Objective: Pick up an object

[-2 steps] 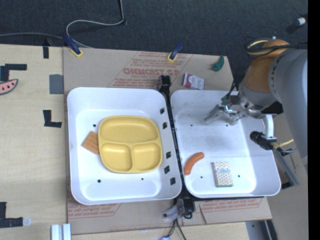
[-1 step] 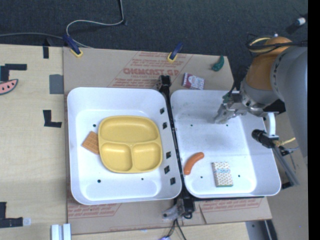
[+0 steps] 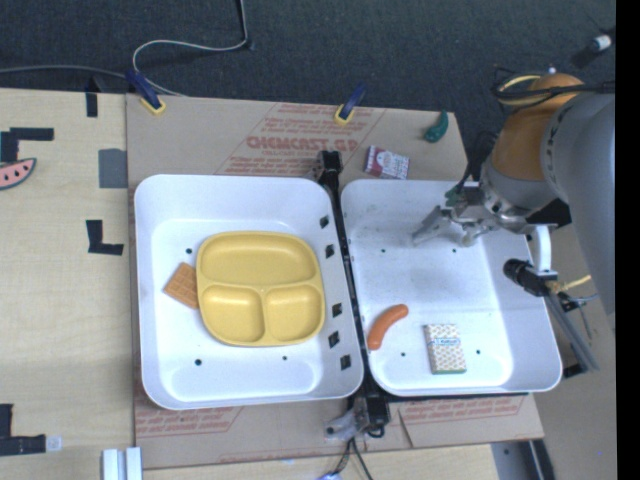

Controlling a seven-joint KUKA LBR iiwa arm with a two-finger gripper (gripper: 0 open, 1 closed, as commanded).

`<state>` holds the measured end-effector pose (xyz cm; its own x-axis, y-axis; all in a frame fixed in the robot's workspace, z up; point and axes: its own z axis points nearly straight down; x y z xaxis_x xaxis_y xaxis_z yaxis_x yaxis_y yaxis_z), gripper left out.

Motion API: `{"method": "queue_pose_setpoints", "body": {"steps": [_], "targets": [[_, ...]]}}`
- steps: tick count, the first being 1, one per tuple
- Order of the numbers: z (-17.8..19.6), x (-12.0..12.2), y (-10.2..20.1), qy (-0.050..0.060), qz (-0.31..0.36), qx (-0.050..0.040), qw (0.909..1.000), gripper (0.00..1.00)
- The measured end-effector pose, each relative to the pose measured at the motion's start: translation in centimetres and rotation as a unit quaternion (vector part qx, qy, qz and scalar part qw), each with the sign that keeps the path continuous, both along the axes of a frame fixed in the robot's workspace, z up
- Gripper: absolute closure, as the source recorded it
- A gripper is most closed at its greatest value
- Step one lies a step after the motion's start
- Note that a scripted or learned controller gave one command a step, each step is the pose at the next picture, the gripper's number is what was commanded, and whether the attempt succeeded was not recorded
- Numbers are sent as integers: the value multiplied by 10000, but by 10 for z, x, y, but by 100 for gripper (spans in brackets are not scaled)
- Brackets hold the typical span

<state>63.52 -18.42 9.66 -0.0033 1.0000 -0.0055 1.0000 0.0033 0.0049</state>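
Overhead, two white bins are seen side by side on the bench, resting on a sheet of brown cardboard (image 3: 300,148). The left bin (image 3: 160,268) is taken up mostly by a yellow divided plate (image 3: 262,286), and a tan cracker-like piece (image 3: 181,285) is tucked against the plate's left edge, partly under it. The right bin (image 3: 520,358) carries an orange sausage-shaped toy (image 3: 387,325) near its front left part and a small printed box (image 3: 445,348) just to the right of it, the two lying close but apart.

The grey arm (image 3: 590,168) is reached in from the bench's right edge, with its orange band (image 3: 520,138) seen above the wrist. The gripper (image 3: 440,226) is held over the back part of the right bin, its fingers spread apart and pointing toward the bin's middle, with nothing seen between them. It is well apart from both the sausage toy and the box.

Behind the bins, a small red and white packet (image 3: 386,163) is laid on the cardboard, and a green item (image 3: 436,127) is found near the cardboard's back right corner. Two clamps with yellow tips (image 3: 350,108) are fixed along the cardboard's back edge. A pink shape (image 3: 15,173) is seen at the bench's left edge.
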Motion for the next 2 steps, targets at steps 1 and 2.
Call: {"method": "queue_pose_setpoints", "body": {"steps": [1,2], "targets": [[10,0,1,0,6,2,10000,100],[9,0,1,3,6,2,10000,0]]}}
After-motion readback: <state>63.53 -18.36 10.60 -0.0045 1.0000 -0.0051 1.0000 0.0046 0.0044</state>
